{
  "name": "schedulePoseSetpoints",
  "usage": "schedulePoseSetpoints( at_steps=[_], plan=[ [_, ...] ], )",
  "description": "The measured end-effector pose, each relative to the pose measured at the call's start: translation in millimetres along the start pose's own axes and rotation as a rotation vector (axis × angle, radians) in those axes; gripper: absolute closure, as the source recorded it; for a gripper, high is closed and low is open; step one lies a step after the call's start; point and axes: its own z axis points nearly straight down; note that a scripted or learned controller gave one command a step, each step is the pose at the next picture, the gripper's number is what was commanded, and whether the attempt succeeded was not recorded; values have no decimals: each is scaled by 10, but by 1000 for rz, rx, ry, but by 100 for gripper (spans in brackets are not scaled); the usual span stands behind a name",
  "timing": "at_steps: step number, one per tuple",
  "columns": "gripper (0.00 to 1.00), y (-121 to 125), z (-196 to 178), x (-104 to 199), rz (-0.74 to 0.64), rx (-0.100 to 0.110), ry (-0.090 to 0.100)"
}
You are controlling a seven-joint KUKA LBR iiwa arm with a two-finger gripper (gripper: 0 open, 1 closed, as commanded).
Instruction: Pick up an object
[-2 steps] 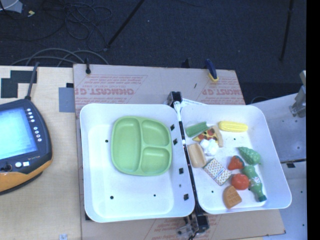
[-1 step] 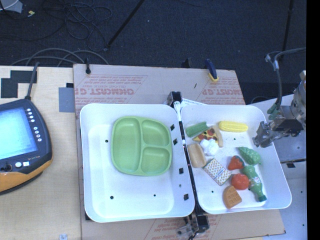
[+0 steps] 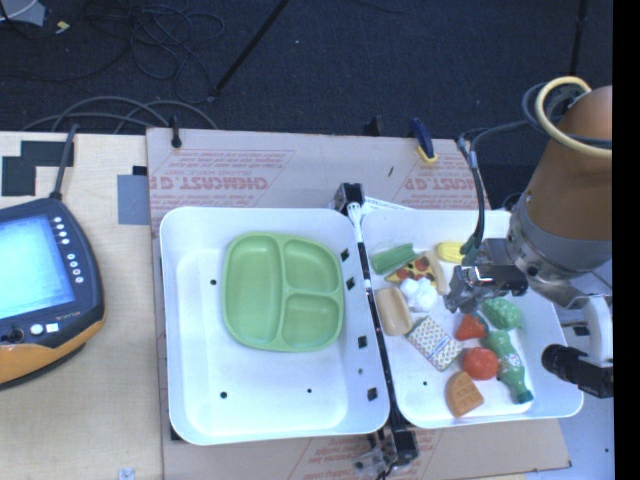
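The right bin (image 3: 560, 403) holds a heap of toy food. It includes a green pod (image 3: 393, 257), a yellow piece (image 3: 449, 252), a tan bun (image 3: 392, 311), a checkered cracker (image 3: 435, 340), two red tomatoes (image 3: 481, 363), a green bottle (image 3: 512, 366) and an orange wedge (image 3: 463, 394). My gripper (image 3: 468, 294) hangs low over the middle of this bin. It is just above a red tomato (image 3: 469, 327) and beside a white piece (image 3: 421, 294). Nothing is visibly lifted in it. The gripper body hides what lies straight under it.
The left bin (image 3: 195, 368) carries a green divided plate (image 3: 283, 291). A black clip ridge (image 3: 372, 313) joins the two bins. A tablet (image 3: 40, 283) lies at the far left on the bench. The arm's bulk (image 3: 570, 198) covers the right bin's far right corner.
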Motion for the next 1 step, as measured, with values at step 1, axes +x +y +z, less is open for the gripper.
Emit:
schedulePoseSetpoints(
  at_steps=[1],
  plan=[
    [100, 1, -495, 840, -5, -11, 0]
  ],
)
